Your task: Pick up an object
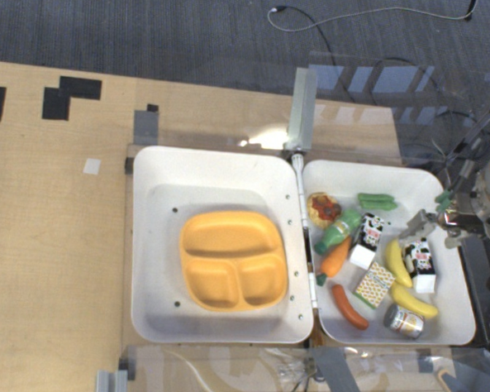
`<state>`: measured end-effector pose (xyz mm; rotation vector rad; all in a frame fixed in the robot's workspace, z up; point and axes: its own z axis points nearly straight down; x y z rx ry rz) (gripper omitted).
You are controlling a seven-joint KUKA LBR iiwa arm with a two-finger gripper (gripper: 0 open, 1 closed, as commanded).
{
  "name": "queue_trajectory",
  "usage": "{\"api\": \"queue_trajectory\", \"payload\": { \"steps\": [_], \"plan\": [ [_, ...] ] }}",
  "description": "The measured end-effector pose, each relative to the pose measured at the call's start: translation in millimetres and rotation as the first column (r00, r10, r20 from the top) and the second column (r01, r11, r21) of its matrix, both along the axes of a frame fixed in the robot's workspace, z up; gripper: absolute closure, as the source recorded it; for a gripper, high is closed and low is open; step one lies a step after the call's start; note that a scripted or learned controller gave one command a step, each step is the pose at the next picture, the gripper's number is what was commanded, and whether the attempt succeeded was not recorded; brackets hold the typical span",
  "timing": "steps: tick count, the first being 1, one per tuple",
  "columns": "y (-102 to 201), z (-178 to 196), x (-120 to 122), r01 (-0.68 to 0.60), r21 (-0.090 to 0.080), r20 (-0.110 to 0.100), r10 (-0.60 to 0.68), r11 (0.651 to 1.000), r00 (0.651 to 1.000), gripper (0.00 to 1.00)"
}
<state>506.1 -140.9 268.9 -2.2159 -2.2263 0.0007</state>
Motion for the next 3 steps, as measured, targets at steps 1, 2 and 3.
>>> {"api": "queue_trajectory", "payload": {
  "steps": [1,2,3],
  "plan": [
    [-13.6,-127.5,51.6,-0.052,0.001,-0.001,0.052,0.999,0.999,0.0],
    [-54.6,-140.5,46.2,-0.118,-0.001,0.003,0.118,0.993,0.993,0.0],
    [-62.2,-156.1,58.4,-0.09,-0.012,0.032,0.091,0.996,0.995,0.0]
  ]
}}
